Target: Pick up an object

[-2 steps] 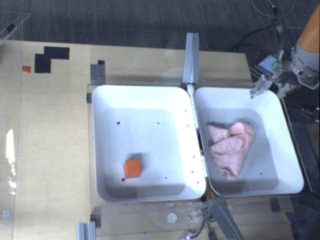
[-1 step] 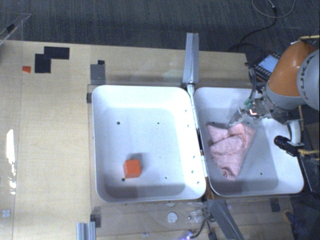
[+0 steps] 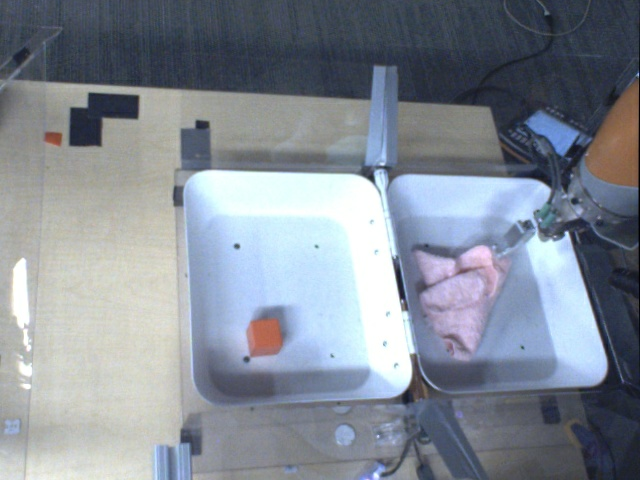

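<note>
A pale wooden table (image 3: 100,298) stands on dark grey carpet and carries two shallow white bins side by side. Black block-shaped marks (image 3: 98,115) and a small orange square mark (image 3: 52,139) lie on the table's far left corner. A grey metal bar (image 3: 381,118) rises from the table at the far end of the seam between the bins. Cables (image 3: 545,13) and a dark device (image 3: 548,130) lie on the carpet at the upper right.

The left white bin (image 3: 210,218) holds a small orange block (image 3: 265,337), which rests on the bin floor toward the near left, apart from every wall.

The right white bin (image 3: 580,338) holds a crumpled pink cloth (image 3: 458,293), which lies in the left half of the bin, close to the wall shared with the left bin.

The grey arm with its orange band (image 3: 615,148) reaches in from the right, over the far right part of the right bin. The gripper (image 3: 520,236) sits low at the cloth's upper right edge. One metallic finger shows touching or just beside that edge. Whether the fingers are spread or pressed together cannot be told, and no object is visibly between them.
</note>
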You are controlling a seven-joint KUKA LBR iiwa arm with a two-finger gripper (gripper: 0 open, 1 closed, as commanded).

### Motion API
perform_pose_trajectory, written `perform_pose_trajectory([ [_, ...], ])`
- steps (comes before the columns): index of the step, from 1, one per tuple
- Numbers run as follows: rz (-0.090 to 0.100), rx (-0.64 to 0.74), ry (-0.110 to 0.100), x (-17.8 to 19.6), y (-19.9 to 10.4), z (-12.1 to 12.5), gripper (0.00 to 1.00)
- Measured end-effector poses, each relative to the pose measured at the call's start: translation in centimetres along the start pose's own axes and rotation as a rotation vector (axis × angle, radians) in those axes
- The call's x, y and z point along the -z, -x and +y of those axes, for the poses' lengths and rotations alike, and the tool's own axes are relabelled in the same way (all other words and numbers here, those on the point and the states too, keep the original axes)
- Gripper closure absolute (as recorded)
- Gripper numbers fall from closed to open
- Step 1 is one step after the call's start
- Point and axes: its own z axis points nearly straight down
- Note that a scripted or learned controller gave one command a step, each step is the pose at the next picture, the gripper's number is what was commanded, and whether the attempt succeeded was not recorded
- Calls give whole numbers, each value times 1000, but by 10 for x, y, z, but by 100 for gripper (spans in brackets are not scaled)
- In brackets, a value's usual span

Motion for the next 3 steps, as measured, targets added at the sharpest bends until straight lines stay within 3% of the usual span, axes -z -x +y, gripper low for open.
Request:
perform_pose_trajectory([
  [1, -1, 122, 4, -68, -41, 19, 0],
  [2, 4, -29, 0, 28, -91, 105, 0],
  [3, 3, 17, -2, 27, -110, 122, 0],
])
